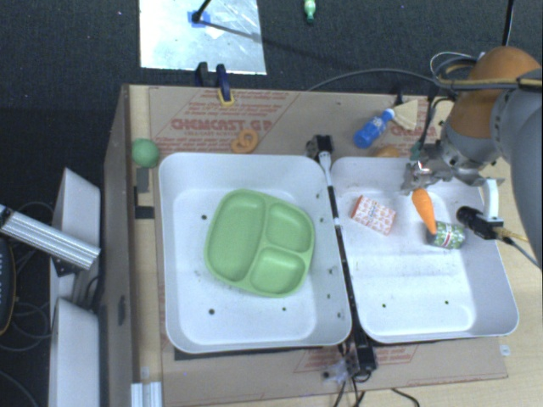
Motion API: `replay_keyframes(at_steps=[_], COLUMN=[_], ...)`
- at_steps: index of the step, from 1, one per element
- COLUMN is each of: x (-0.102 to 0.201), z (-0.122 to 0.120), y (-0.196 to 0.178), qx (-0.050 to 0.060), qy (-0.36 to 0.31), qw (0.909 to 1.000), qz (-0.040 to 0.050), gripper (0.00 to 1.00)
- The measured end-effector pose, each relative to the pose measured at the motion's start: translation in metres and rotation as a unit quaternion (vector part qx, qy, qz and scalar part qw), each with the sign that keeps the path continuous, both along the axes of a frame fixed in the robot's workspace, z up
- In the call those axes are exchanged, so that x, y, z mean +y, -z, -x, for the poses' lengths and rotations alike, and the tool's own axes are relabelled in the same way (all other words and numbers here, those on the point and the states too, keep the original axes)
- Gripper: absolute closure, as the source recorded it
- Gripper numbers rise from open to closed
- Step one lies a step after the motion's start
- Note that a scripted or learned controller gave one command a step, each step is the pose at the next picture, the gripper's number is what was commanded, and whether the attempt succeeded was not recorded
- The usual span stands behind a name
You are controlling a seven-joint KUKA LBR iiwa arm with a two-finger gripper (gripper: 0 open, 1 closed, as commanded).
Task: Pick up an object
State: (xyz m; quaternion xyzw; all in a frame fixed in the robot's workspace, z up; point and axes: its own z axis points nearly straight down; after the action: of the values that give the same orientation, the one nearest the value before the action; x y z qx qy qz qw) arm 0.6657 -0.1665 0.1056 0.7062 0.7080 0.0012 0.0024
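I find the pincer at the upper right of the frame, over the right bin, just above the orange carrot; I cannot tell its state. Risks: the carrot's slim taper may slip free, and the small can touching its tip may be knocked.

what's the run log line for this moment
hand above carrot | right bin: carrot, small can, red-white packet | left bin: green tray
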Motion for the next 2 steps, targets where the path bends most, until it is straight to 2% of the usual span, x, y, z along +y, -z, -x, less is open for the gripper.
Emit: replay_keyframes(at_steps=[1, 2], x=[-0.0078, 0.0018], z=[-0.0033, -0.0034], y=[0.0209, 0.0208], qx=[0.001, 0.001], qy=[0.000, -0.001], qw=[1.0000, 1.0000], qz=[-0.0002, -0.0003], gripper=[0.00, 0.00])
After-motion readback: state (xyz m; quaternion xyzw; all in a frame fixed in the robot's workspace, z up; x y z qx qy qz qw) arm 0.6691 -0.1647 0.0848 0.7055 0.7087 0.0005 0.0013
